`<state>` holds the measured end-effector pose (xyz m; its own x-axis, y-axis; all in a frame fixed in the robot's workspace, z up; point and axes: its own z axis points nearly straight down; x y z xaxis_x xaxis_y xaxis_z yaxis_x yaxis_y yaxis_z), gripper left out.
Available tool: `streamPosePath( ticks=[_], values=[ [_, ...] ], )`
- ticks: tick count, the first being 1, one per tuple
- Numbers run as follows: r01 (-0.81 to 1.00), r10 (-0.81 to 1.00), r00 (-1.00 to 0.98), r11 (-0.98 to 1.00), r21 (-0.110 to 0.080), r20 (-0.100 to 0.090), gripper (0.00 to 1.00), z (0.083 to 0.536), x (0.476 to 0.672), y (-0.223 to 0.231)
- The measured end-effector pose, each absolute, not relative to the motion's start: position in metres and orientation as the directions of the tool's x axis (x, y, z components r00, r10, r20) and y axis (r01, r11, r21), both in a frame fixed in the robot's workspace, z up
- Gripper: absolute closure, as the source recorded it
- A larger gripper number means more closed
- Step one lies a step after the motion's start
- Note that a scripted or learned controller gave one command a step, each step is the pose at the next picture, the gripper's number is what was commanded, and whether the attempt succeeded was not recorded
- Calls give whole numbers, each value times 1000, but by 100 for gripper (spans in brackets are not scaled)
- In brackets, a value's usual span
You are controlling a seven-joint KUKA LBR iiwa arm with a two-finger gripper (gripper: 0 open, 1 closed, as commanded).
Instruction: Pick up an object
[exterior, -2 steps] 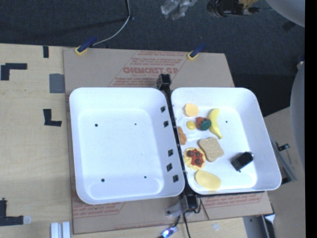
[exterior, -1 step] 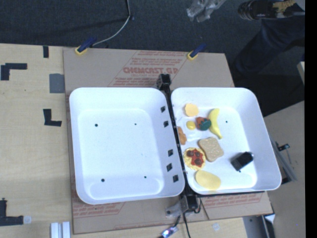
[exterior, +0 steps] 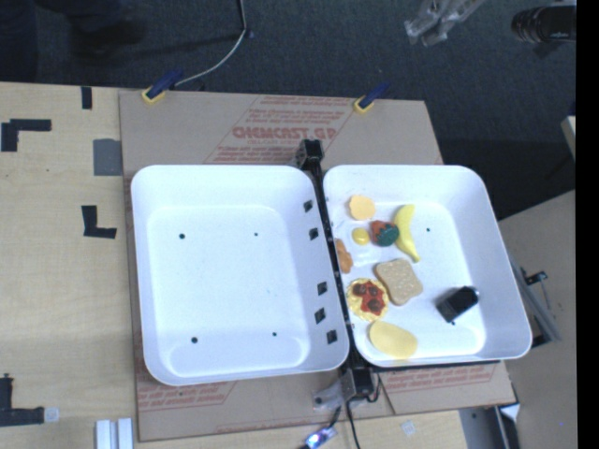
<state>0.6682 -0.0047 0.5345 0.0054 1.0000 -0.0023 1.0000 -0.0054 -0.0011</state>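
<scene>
The right bin [exterior: 482, 204] holds several small toy foods: a yellow banana [exterior: 406, 231], an orange round piece [exterior: 361, 208], a red and green cluster [exterior: 382, 234], a slice of bread [exterior: 399, 281], a small pizza [exterior: 367, 296], a pale yellow oval [exterior: 392, 340] and a black block [exterior: 458, 303]. My gripper [exterior: 432, 24] hangs high at the top right of the camera view, well beyond the far edge of the bins, with nothing between its translucent fingers [exterior: 420, 28], which look spread apart.
The left bin [exterior: 159, 195] lies beside the right one, joined along a black-clipped divider [exterior: 323, 251]. Both rest on a cardboard sheet [exterior: 281, 129] on a wooden bench. A cable [exterior: 225, 54] trails across the dark floor behind.
</scene>
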Motion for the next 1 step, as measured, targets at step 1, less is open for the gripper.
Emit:
streamPosePath(
  ticks=[1],
  values=[
    [1000, 1000, 6, -6, -1, -3, 100, 534, 668, -71]
  ],
)
